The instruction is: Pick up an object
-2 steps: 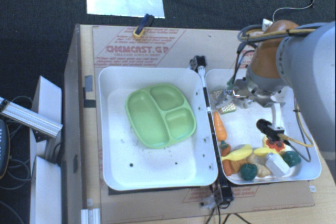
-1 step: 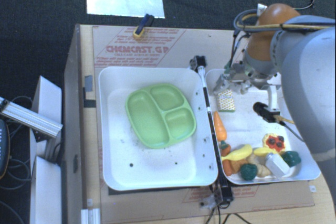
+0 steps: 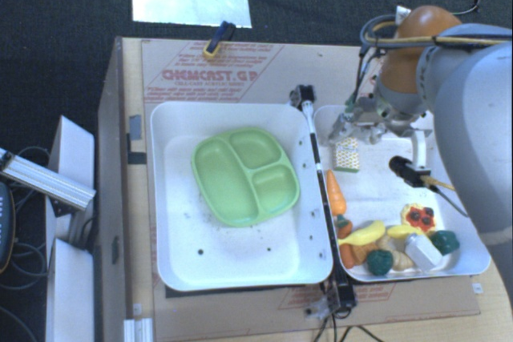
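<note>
Toy foods [image 3: 390, 242] lie heaped at the near end of the right bin [image 3: 474, 256]: a carrot [image 3: 335, 192], a banana [image 3: 362, 234], broccoli [image 3: 380, 261] and a pizza slice [image 3: 419, 217]. A small speckled block [image 3: 347, 155] stands apart, directly below the gripper [image 3: 358, 126] at the bin's far end; whether the fingers are open cannot be told. The left bin [image 3: 180, 252] holds a green divided plate [image 3: 244, 175].

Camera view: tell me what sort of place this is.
Most likely a robotics lab's grasping test bench, not a kitchen. A grey arm reaches over two white bins on a cardboard-topped bench; the food, such as the carrot and banana, looks like plastic toys, and a green divided plate lies in the left bin.
</note>
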You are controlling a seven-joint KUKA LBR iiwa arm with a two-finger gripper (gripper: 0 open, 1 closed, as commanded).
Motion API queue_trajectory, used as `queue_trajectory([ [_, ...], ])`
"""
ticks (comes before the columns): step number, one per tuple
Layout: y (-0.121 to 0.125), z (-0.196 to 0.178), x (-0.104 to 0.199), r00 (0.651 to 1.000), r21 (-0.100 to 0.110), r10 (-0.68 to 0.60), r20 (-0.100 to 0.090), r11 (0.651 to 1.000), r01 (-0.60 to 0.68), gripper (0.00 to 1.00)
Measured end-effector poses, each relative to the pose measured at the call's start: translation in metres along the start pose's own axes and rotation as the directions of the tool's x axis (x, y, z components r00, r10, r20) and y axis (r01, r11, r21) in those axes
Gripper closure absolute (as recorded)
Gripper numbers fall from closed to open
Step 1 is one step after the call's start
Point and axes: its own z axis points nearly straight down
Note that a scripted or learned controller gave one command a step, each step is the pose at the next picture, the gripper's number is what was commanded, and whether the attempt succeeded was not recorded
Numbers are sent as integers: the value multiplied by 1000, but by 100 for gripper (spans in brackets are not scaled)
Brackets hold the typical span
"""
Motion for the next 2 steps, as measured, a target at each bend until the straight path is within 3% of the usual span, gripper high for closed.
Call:
queue_trajectory([
  [2, 0, 0, 9, 1000, 0, -1, 0, 1000, 1, 0],
])
